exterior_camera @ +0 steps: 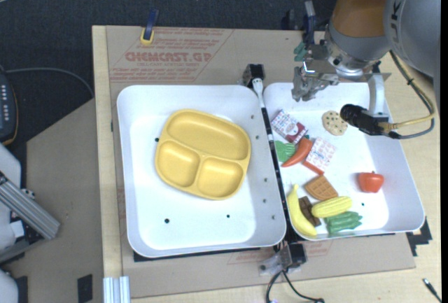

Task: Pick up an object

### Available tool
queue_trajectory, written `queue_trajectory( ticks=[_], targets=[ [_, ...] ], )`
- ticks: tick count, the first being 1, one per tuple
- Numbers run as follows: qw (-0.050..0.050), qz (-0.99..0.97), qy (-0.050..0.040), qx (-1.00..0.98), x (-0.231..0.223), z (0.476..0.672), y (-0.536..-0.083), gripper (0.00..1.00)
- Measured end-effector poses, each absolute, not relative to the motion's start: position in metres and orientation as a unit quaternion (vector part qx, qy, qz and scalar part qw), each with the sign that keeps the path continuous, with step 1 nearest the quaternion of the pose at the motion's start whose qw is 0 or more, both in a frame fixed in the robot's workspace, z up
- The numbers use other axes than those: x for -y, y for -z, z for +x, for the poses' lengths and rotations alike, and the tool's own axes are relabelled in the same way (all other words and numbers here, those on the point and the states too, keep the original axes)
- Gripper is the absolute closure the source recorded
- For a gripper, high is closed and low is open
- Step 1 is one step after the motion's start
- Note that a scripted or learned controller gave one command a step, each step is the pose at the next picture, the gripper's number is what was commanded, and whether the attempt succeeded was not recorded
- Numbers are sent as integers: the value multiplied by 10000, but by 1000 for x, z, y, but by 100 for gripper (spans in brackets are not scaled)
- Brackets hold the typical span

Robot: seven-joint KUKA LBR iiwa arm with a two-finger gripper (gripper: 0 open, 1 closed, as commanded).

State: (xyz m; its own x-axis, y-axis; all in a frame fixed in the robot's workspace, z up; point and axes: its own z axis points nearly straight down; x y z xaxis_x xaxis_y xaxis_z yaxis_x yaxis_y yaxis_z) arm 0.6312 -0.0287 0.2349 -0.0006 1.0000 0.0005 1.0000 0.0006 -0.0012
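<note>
Gripper (306, 89) hangs over the right bin (409, 189) near its 11 o'clock corner, below the grey arm (420, 8) with its orange band; whether the fingers are apart or together cannot be told from this slant, and nothing shows between them

Toy food lies scattered in that bin. At 4 o'clock from the gripper sits a round cookie (334, 122), close beside a black part hanging off the arm. At 6 o'clock of the gripper lies a red and white packet (288, 126), and just below it a carrot (299, 152) resting against a green piece (284, 151). Beside the carrot at 3 o'clock is a pale pink wafer (321, 152). A red tomato (370, 182) sits apart near the bin's 3 o'clock side. Toward the 6 o'clock edge cluster a brown cracker (321, 188), a banana (299, 214), a corn cob (331, 206) and a green vegetable (344, 222), touching one another

Left bin (133, 154) holds a yellow divided plate (203, 153) near its middle
</note>
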Motion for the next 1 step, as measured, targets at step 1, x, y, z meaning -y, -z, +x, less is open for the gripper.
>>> queue_trajectory(
  ticks=[1],
  targets=[
    [8,-7073,-12,7069,33,628,-215,100]
  ],
)
